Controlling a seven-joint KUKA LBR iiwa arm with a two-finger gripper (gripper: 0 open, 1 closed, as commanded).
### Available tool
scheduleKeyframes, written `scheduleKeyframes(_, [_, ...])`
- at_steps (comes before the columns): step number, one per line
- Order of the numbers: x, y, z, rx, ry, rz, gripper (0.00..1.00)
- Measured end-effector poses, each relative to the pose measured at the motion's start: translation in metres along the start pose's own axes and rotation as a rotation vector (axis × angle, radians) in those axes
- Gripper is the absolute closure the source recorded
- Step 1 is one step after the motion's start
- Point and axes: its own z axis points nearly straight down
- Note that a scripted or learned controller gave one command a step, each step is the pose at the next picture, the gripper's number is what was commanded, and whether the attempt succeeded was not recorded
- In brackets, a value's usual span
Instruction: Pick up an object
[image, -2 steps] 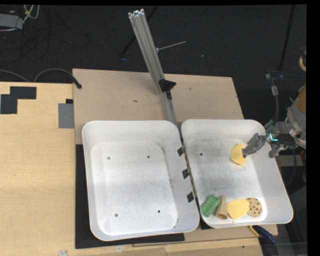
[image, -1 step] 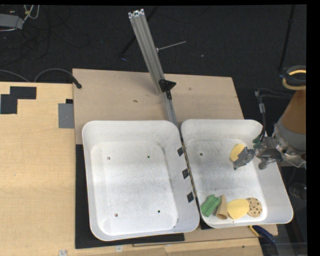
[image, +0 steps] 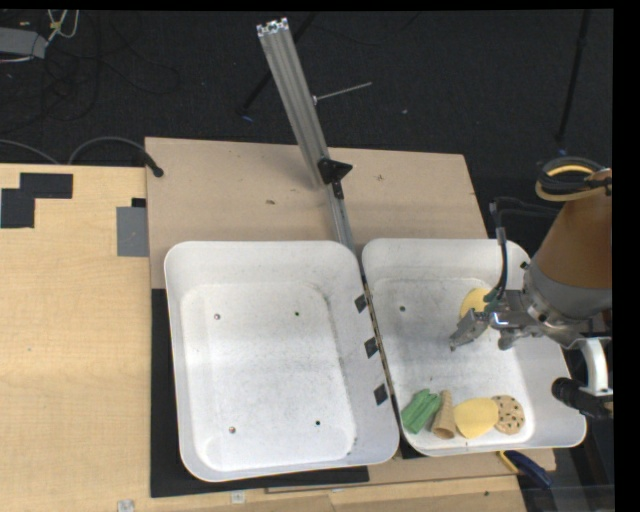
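My gripper hangs over the right bin, near its right side, with its two fingers spread open and nothing between them. A small yellow object lies just behind the fingers, partly covered by the wrist. Along the bin's front edge lie a green piece, a tan cone-shaped piece, a yellow rounded piece and a chocolate-chip cookie.
The left bin sits beside the right one, with dark clips along the shared wall. A slanted aluminium rail rises behind the bins. The arm's body covers the right bin's far right edge.
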Motion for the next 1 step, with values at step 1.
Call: scheduleKeyframes(1, [-0.0017,-0.0014,0.064,0.002,0.001,0.0,0.0])
